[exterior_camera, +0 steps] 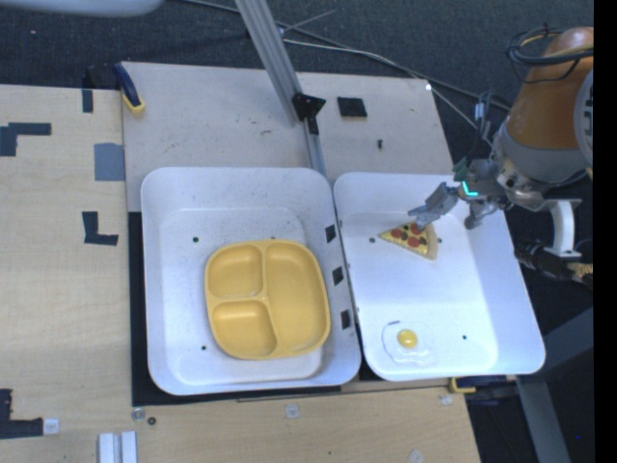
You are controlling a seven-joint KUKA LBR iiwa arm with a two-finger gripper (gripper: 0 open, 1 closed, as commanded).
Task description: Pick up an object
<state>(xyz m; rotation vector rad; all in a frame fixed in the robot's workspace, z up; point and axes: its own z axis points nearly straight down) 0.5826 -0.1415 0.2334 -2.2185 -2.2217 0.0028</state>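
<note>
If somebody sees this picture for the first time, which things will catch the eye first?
First the yellow divided plate, lying in the left bin. Then, in the right bin, the pizza slice near the far side, with the end effector just above it, and the fried egg near the front edge.

From my seat, the two shallow white plastic bins (174,287) look smooth with a soft sheen. The yellow three-compartment plastic plate (267,298) in the left one reads as matt. I see pale, unvarnished-looking wood on the bench top (58,287), with dark tape patches. The slanted metal pole (270,41) has a brushed grey finish. The fried-egg toy (405,342) seems glossy plastic, though it is too small to be sure.
</note>
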